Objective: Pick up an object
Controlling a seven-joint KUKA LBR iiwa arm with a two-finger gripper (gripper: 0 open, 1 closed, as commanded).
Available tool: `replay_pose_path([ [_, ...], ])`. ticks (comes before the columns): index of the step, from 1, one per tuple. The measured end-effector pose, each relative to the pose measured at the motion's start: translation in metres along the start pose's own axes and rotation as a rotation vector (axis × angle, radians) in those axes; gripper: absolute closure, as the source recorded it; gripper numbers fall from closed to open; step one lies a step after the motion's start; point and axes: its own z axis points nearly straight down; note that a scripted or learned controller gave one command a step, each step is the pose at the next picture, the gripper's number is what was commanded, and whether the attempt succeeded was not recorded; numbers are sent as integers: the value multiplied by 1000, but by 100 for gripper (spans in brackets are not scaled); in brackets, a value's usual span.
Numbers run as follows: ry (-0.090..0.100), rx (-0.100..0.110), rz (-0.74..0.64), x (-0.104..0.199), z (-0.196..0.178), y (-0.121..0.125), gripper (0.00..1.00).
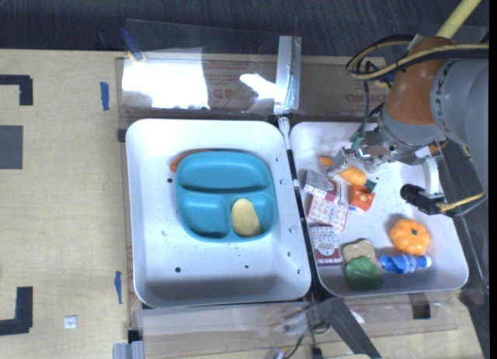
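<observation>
My gripper [359, 154] hangs low over the back of the right bin [450, 268], reaching in from the right under the orange wrist band. Directly below its tip lie small orange pieces [353, 176] beside a carrot-like toy [363, 196]. Nothing shows between the fingers. Further forward in that bin sit an orange pumpkin [409, 235], a blue bottle [404, 263], a green and tan toy [362, 263] and several printed packets [324, 207].
The left bin [147, 217] holds a blue divided tray [225, 194] with a yellow lemon-like object [245, 217] in it. A clear panel [203, 78] stands behind the bins. Cables loop around the arm at upper right.
</observation>
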Motion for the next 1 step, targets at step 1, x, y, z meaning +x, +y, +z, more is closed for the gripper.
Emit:
replay_pose_path([
  [1, -2, -4, 1, -1, -11, 1, 100],
])
